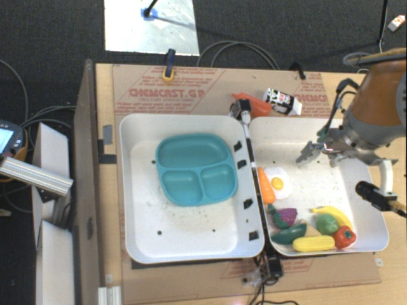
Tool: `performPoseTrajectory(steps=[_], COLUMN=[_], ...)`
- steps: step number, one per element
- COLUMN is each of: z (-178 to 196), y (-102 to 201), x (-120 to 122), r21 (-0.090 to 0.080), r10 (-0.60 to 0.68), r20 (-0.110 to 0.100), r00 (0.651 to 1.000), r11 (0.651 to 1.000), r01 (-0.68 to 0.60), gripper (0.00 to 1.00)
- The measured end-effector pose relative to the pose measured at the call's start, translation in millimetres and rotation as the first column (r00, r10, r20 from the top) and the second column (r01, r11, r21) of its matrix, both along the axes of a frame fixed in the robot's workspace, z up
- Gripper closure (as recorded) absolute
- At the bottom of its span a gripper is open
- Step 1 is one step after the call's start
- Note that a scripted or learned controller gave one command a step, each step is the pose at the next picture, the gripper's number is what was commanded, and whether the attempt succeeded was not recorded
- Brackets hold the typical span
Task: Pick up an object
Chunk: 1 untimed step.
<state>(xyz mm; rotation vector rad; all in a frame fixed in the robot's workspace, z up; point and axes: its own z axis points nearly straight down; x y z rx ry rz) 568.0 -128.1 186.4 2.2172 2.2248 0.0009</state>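
A teal divided tray lies in the left bin, tilted a little. Both bins sit on a brown cardboard sheet with red lettering, spread over the tabletop. A small black-and-white carton lies on the cardboard behind the right bin, beside an orange item. A blue-and-yellow clamp grips the cardboard's far edge. A shiny metal sheet rests on the dark floor beyond.
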Motion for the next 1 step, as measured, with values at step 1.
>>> performPoseTrajectory(steps=[1], z=[-66.1], y=[36.6], x=[62.6], r21=[0.000], r10=[0.006], r20=[0.004], r00=[1.000], r11=[1.000], r01=[-0.006], gripper=[0.00])
